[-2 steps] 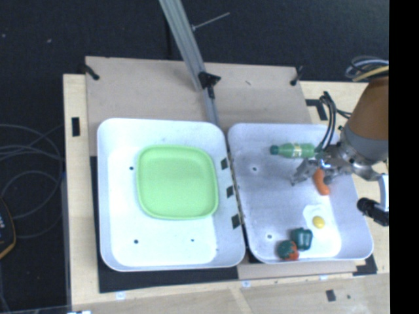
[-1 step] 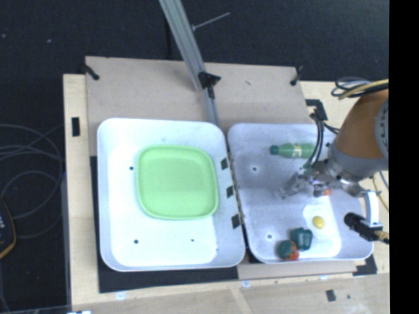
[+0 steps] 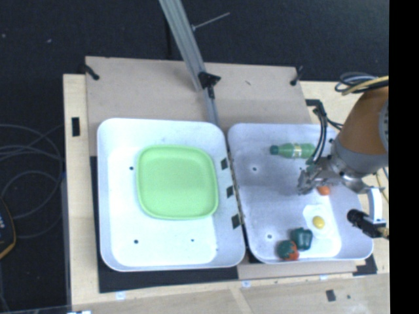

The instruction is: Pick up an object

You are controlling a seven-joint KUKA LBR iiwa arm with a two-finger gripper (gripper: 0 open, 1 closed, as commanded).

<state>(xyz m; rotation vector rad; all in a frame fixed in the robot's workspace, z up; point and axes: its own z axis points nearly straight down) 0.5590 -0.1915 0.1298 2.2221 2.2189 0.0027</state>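
Your end effector sits by the small orange object; I cannot tell its opening, so it may nudge the piece toward 3 o'clock.

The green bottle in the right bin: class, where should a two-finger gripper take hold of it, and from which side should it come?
The green bottle lies on its side along the far part of the right bin, with bare floor around it. Probably best to come straight down from above and close across the middle of its body, fingers crosswise to its long axis. The gripper hangs just nearside of it.
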